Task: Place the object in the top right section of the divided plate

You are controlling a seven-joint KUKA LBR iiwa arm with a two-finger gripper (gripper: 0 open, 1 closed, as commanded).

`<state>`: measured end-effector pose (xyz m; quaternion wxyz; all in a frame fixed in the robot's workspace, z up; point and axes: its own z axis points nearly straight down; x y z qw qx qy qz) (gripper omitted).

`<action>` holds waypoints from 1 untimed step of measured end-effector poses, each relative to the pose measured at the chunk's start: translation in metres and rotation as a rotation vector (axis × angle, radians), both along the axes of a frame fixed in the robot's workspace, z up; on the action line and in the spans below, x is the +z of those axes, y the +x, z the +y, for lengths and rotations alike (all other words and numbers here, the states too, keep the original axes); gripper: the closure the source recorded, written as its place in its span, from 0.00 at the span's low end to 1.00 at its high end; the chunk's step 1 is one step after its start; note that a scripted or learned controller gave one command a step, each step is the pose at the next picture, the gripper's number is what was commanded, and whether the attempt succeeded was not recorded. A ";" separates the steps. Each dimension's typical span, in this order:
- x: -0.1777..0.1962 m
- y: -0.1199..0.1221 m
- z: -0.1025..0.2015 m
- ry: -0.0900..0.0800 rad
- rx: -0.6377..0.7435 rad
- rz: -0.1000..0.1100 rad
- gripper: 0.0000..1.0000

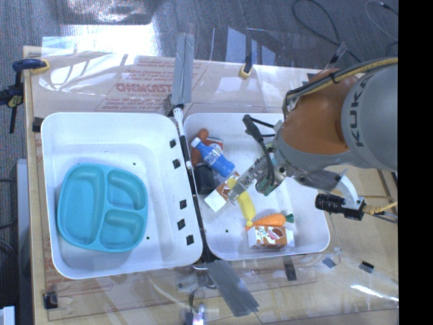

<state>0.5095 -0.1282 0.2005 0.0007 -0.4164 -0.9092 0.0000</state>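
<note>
The pincer (245, 187) hangs low over the right bin (308, 244), its tips down among the clutter there; whether it is spread or closed, and whether it has hold of anything, I cannot tell, since its metal parts blur into the items beneath. Just beside it lie a yellow banana-like piece (247, 208) running toward the bin's near edge, and a small white-and-brown card or packet (218, 198). To its left sits a blue bottle (217, 157) slanting across a dark brown item (197, 156); nearer the camera are a toy carrot (270, 219) and a small carton (269, 236). Which of these is the object meant is unclear. The blue divided plate (102, 207) rests in the left bin (54, 131), well apart to the pincer's left, so the carry must cross the wall between the bins. The arm's bulk hides the right bin's far corner.
</note>
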 end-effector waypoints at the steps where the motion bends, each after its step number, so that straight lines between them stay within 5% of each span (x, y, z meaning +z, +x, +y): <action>1: -0.010 -0.005 0.124 0.000 0.000 0.002 1.00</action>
